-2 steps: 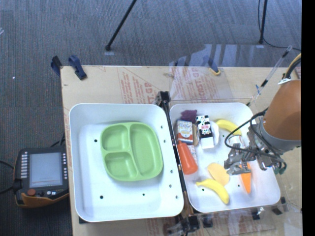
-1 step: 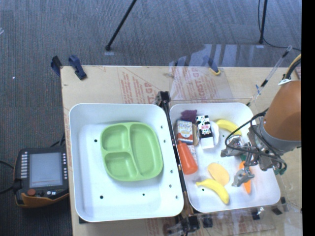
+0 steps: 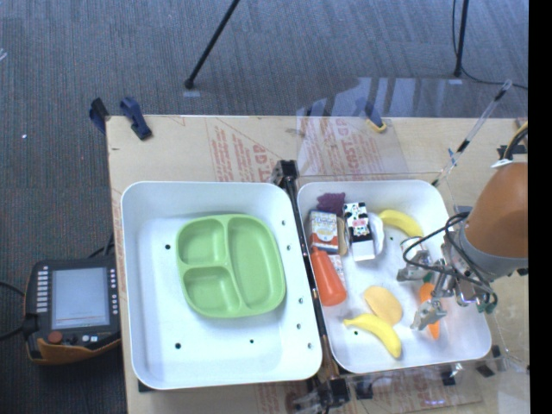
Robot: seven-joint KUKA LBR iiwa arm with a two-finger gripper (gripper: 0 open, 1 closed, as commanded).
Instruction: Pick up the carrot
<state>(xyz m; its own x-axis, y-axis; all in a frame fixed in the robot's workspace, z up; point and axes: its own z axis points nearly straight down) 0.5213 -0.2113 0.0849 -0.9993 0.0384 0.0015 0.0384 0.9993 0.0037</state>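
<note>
The arm comes in from the right and bends down over the right bin [image 3: 431, 192], its orange band sitting just above the wrist. The hand [image 3: 434, 304] hangs low at the bin's right side, tangled about with thin cables. Under it lies the carrot [image 3: 429, 300], a small orange piece on the bin floor near the right wall; one orange bit shows above the fingers and another below them, so the hand sits right over it. The fingers [image 3: 424, 317] point down toward the near side, but I cannot tell from here how far apart they stand, nor whether the carrot is truly between them or just beneath.

Left of the hand, a pale orange oval slice [image 3: 383, 304] lies flat, and just nearer than that a banana [image 3: 377, 333] lies slantwise. A second banana [image 3: 400, 222] curves along the far part of the bin. Against the bin's left wall sits an orange-red bottle-shaped thing [image 3: 328, 279], with a small snack carton [image 3: 324, 231] beyond it and a black-and-white milk carton [image 3: 361, 229] beside that.

The left bin [image 3: 142, 231] holds a green divided plate [image 3: 231, 264] with three compartments. Both bins rest on the plywood worktop [image 3: 216, 141], and a teach pendant [image 3: 73, 309] lies on the floor to the far left.
</note>
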